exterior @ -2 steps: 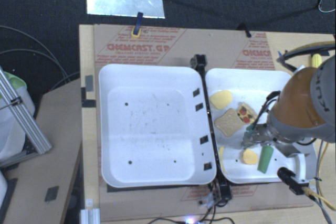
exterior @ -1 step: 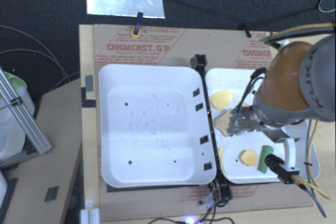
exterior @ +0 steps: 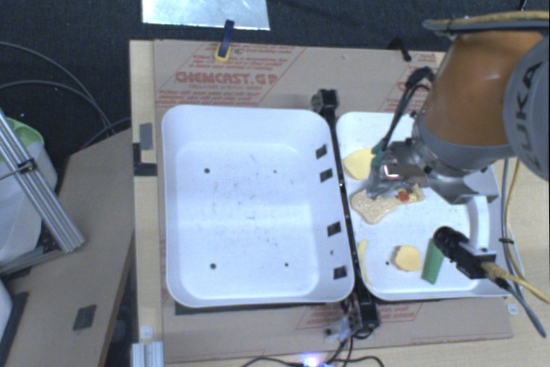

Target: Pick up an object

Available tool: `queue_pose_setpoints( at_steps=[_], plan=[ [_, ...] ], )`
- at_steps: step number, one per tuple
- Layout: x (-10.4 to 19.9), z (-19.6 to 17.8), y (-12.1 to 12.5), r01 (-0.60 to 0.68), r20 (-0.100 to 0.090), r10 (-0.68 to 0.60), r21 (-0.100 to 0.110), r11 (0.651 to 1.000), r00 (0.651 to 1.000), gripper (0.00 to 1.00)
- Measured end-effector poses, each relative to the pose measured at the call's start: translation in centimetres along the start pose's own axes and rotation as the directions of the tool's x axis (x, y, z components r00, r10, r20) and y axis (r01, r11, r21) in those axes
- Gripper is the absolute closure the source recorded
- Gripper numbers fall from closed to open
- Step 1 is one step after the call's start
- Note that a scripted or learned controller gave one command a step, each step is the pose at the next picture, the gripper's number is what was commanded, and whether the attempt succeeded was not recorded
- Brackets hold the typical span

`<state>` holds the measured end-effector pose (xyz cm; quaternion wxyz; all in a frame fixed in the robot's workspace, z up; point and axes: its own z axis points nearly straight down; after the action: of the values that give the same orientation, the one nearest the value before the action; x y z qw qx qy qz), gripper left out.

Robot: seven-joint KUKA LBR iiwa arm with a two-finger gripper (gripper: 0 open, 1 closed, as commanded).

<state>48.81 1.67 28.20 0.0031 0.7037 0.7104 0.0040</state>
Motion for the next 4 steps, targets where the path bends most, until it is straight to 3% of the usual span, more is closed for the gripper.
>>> queue_pose_setpoints(
  at_steps=[1,2,3,4],
  plan=[
    [-0.5,2.6,-0.1,-0.009,0.001,0.009,0.009,1.000,1.000,1.00],
    [3.2,1.7,-0.1,-0.003,0.000,0.003,0.008,1.000,1.000,1.00],
    [6.5,-12.2,0.2,0.000,-0.003,0.000,-0.007,1.000,1.000,1.00],
    [6.3,-12.6,0.2,0.002,0.000,-0.002,0.003,1.000,1.000,1.00]
  ],
)
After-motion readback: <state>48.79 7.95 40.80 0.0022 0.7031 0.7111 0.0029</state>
